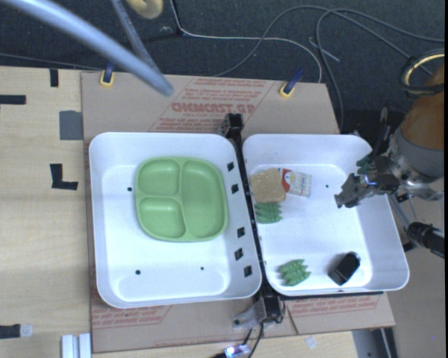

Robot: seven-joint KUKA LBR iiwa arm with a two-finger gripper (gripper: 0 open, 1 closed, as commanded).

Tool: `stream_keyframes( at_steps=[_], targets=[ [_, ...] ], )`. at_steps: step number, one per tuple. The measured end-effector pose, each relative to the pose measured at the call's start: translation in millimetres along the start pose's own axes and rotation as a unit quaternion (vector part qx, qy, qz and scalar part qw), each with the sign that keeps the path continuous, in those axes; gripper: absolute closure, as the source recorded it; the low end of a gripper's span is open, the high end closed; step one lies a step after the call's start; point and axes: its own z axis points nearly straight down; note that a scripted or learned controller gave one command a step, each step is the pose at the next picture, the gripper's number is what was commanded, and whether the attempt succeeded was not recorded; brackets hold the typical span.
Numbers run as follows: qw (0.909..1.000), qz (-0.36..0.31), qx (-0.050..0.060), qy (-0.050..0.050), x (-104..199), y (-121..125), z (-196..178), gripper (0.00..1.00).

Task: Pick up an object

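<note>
The gripper (351, 194), finger state impossible to tell, hangs over the right bin's (381, 233) right side; it should centre above the near black object (345, 268) before descending.

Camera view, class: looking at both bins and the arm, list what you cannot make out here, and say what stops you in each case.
- Gripper: dark and small over the right bin; its finger state is unreadable.
- Arm: cut off by the right edge.
- Small packet: label too small to read.
- Tan item: blurred, identity unclear; it covers part of the upper green piece.
- Black object: too dark to identify.
</note>
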Motion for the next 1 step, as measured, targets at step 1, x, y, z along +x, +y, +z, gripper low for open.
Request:
stream_keyframes(
  at_steps=[1],
  targets=[
    [1.0000, 0.000, 0.000, 0.000, 51.8, -2.7, -5.0, 1.00]
  ],
)
